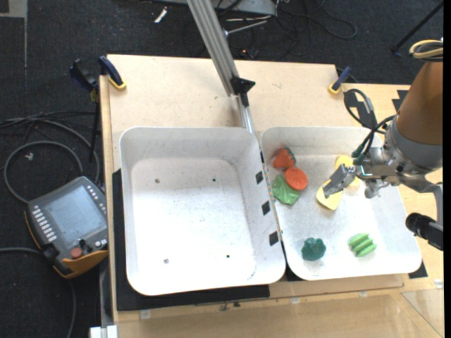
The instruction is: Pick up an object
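Hovering: the gripper (337,186) hangs low over the right bin (394,259), right at the yellow piece (331,197).
Jaws: a dark finger lies against the yellow piece's upper edge — whether the jaws are released or clenched I cannot tell.
Task's thing: the yellow piece, in the middle of the right bin, is the likeliest target; nothing shows it lifted.
Risk: the piece looks flat and low, so the jaws may close above it or nudge it aside — a slip, caused by a poor grip on a thin edge.
Risk two: the red pieces (290,169) and green leaf (284,191) crowd the bin's left wall, near enough to be bumped if the piece slides.
Right bin: yellow piece, two red pieces, green leaf, dark green lump (313,248), light green ridged piece (361,244).
Left bin (141,153): bare white floor with a few dark specks.
Surface (176,90): carries both bins side by side.
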`<action>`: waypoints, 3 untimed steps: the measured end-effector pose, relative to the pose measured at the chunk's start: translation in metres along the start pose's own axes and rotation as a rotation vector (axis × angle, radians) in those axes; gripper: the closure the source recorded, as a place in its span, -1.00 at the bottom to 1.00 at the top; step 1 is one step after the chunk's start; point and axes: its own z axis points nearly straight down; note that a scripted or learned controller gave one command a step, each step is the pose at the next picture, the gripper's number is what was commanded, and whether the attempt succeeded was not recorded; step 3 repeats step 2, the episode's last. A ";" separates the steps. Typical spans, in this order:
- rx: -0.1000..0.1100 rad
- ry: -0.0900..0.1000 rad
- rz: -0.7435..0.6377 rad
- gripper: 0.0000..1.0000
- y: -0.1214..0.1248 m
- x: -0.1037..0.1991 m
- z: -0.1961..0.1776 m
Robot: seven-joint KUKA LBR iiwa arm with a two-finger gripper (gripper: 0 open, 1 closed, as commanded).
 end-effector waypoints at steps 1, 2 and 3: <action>-0.004 -0.001 0.002 -1.00 0.001 0.000 -0.002; 0.002 0.000 0.004 -1.00 -0.004 -0.009 0.048; 0.002 0.000 0.004 -1.00 -0.004 -0.009 0.048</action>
